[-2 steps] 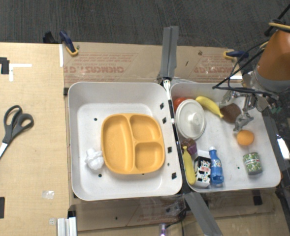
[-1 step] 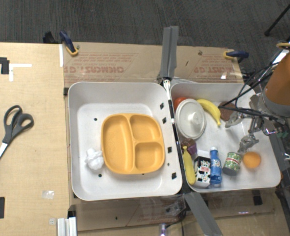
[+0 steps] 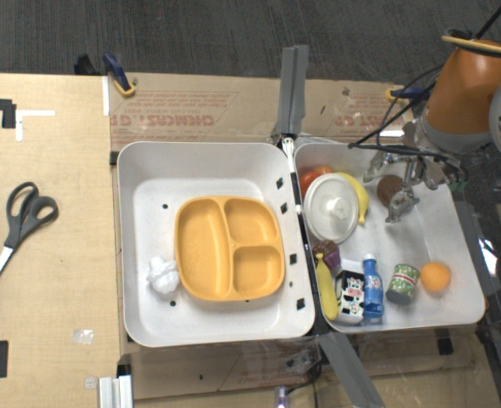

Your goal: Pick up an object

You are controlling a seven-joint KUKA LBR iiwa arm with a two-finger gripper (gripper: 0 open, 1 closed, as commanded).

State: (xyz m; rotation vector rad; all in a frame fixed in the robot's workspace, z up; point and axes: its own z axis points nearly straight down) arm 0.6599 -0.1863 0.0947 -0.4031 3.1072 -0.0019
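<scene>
Two white bins sit side by side on the counter (image 3: 54,313), and the pincer (image 3: 401,195) hangs over the right bin (image 3: 454,313) near its 1 o'clock corner. Its metal fingers point down into the bin; whether they are parted or closed cannot be told, and nothing is seen between them. A small brown round object (image 3: 389,187) lies just at the pincer's 10 o'clock, close against the fingers.

At the pincer's 9 o'clock a white domed lid or bowl (image 3: 333,208) rests near the bin's left wall, with a yellow banana (image 3: 362,201) curving round its right side and a red-orange piece (image 3: 312,177) at its 11 o'clock. At the pincer's 6 o'clock, well apart, stand a green can (image 3: 402,282) and an orange ball (image 3: 435,277) beside it. Along the bin's 7 o'clock corner lie a blue bottle (image 3: 371,291), a black-and-white carton (image 3: 350,296), a yellow strip (image 3: 325,289) and a purple item (image 3: 330,255), packed close together.

The left bin (image 3: 139,177) holds a yellow divided plate (image 3: 230,247) at its centre and a crumpled white wad (image 3: 162,274) touching the plate's 8 o'clock edge. Scissors (image 3: 16,223) lie on the counter far to the left.
</scene>
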